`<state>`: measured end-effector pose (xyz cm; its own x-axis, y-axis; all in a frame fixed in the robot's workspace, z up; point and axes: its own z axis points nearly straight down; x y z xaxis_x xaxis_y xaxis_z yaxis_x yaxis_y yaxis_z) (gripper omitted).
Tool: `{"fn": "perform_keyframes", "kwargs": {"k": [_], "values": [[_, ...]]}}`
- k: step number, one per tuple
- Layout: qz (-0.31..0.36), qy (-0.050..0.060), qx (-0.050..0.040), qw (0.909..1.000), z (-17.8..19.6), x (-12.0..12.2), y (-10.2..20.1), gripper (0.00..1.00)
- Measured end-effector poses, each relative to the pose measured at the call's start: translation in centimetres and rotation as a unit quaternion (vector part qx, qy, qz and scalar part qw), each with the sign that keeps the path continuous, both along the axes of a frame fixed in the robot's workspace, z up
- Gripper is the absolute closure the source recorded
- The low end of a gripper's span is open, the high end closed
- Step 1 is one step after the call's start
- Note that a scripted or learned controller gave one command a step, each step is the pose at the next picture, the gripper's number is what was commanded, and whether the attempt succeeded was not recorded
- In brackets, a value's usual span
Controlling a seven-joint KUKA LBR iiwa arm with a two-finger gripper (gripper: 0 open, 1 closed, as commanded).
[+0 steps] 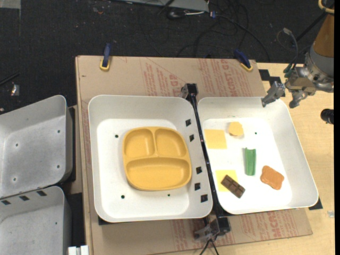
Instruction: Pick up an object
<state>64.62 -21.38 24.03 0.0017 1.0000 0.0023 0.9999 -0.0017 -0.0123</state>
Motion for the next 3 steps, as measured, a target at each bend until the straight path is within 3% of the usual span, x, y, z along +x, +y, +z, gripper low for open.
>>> {"fn": "perform_keyframes", "kwargs": {"k": [1, 3], "values": [[0.002, -0.006, -0.0015, 1.0, 0.9, 0.3, 0.1, 0.0], [0.0, -0.004, -0.0009, 1.0, -11.6, -0.4, -0.2, 0.0]]}}
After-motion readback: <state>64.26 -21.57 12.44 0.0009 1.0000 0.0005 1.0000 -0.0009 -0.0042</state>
